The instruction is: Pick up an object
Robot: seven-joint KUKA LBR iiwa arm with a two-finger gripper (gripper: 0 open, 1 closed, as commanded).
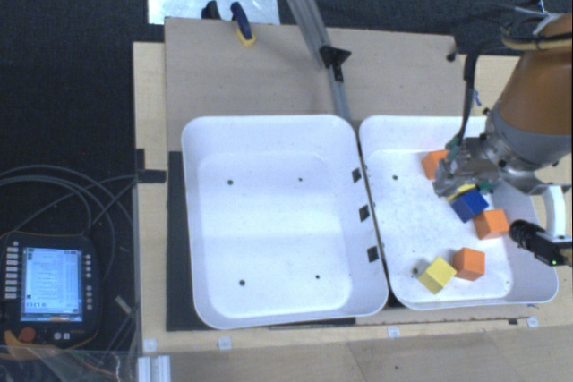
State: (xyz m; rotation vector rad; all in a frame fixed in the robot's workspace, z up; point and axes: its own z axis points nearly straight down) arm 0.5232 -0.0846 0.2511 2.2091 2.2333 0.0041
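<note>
Several blocks are clustered in the right bin [394,192] at frame right, beneath the gripper [459,177]. Jaw state cannot be told. A neighbouring blue block [468,205] may be nudged, spoiling the grasp.

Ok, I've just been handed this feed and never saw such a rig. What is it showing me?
One fixed camera looks down at a slant on a bench with two shallow white bins. The grey and orange machine at the right is a robot arm; its gripper is low in the right bin, among small blocks: three orange, one blue block, one yellow block. I cannot tell whether it holds anything. The left bin lies beside it. A control pendant sits far left.
</note>
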